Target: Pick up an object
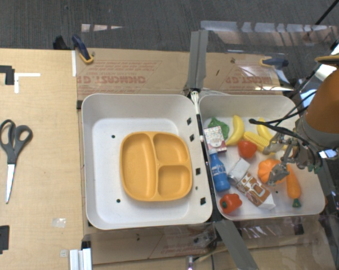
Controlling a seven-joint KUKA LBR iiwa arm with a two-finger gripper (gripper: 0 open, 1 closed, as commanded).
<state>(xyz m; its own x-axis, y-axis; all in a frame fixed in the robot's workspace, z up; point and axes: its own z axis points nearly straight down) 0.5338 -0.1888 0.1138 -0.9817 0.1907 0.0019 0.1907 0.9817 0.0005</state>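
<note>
**Inspector A:** Orange toy fruit [266,169] lies in the right bin [313,210], at about four o'clock from that bin's centre, directly under the end effector [282,161]. Whether the end effector is apart or together, I cannot tell; nothing is visibly held.

**Inspector B:** Step in hand?

**Inspector A:** Approach, by my judgement. The next move calls for a straight descent and a clean closure on the fruit alone.

**Inspector B:** Clearances?

**Inspector A:** Tight. A carrot [293,187] lies just beside it at four o'clock, a brown packet [254,189] at seven o'clock, a tomato [247,149] at ten o'clock. The bin's right wall is near. Open room exists upward, and in the left bin [96,167] around the yellow tray [156,166].
</note>
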